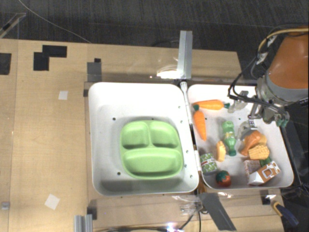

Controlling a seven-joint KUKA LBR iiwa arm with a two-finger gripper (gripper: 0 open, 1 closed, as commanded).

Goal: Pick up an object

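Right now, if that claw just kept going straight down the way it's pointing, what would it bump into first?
Probably the orange toy lying in the right bin: the gripper hangs right above it. Height is hard to judge from this overhead slant, and the corn cob sits very close.

We see toys crowding the right bin (286, 151); open floor lies around the green tray (151, 148) in the left bin (104, 129).

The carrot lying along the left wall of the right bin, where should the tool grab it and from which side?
Probably from straight above, across the thick upper half of the carrot. It lies flat and lengthwise beside the bin wall, tapering toward the near end, so closing across its width suits it. The wall side leaves little room for a finger.
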